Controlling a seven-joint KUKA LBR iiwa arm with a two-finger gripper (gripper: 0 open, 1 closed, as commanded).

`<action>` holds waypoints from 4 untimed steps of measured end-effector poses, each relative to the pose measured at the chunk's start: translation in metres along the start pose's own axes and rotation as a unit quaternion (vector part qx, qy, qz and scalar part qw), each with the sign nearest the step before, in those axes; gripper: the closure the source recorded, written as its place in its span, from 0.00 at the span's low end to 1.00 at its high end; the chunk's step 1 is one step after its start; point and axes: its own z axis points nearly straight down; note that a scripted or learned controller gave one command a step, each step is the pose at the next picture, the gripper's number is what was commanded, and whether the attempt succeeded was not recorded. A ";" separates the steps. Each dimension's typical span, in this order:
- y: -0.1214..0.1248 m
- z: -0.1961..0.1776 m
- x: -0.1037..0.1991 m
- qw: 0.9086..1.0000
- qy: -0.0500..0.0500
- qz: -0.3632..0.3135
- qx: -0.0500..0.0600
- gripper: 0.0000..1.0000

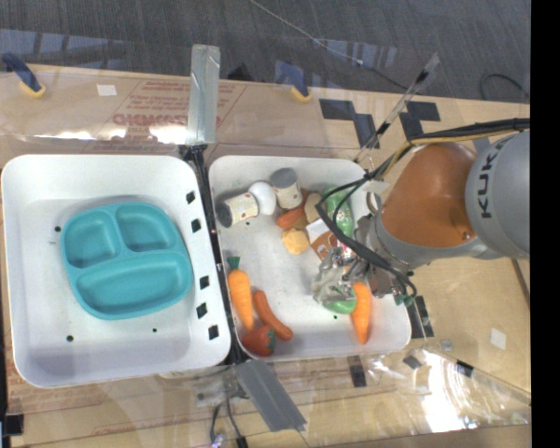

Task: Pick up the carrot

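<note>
Two carrots lie in the right bin [289, 348]. One orange carrot [240, 299] rests along the bin's left wall, green stub pointing up. A second carrot [361, 310] lies near the bin's front right corner, just right of my gripper [339, 283]. The gripper is low over the bin floor, amid cables and a green-white item [337, 301]. It touches or nearly touches that second carrot, and its tip is hidden by the wrist and cables. The orange-banded wrist [429, 208] hangs over the bin's right rim.
The left bin [19, 278] holds a teal divided plate [126, 258]. At the back of the right bin stand a small can [285, 187], a white ball [261, 194], a tipped cup [238, 209], a tan lump [297, 242] and a green packet [342, 218]. Red food pieces [266, 329] lie beside the left carrot.
</note>
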 end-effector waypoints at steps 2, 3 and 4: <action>-0.006 0.002 -0.008 0.979 0.004 -0.205 -0.003 1.00; -0.007 -0.093 -0.007 0.946 -0.001 -0.324 0.001 1.00; 0.021 -0.129 0.019 0.914 0.000 -0.405 -0.001 1.00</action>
